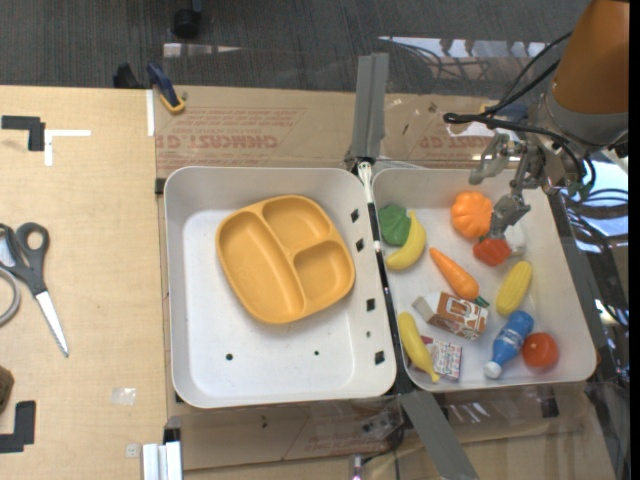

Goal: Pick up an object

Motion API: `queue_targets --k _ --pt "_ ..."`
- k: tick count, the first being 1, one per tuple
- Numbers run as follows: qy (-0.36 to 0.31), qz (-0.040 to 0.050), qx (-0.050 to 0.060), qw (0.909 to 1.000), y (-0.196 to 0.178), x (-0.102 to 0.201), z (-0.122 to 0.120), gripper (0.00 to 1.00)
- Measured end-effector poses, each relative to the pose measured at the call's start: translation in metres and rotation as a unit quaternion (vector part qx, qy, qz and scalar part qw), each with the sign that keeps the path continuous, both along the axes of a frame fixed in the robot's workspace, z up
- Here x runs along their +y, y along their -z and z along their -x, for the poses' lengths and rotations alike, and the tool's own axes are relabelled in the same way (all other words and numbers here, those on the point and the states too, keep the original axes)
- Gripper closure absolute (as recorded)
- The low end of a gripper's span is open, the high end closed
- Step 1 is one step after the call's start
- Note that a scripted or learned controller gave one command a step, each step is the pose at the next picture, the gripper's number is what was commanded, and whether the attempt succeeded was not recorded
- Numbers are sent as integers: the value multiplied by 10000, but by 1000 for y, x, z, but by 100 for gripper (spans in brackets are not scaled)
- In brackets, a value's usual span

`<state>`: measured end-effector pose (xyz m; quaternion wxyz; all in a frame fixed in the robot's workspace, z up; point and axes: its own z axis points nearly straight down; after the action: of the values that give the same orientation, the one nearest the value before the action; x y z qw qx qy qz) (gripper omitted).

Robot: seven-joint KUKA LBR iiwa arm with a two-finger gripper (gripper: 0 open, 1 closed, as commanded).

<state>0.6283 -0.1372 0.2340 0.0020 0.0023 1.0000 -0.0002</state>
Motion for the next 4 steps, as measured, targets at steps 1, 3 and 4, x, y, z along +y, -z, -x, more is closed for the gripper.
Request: queue_targets --k 1,3,4 --pt "1086 1 -13 9941 130 -16 0 0" --pt "793 -5 -8 9969 3 58 -2 100" --pt "411 1 -5 9992 141 29 9 100"
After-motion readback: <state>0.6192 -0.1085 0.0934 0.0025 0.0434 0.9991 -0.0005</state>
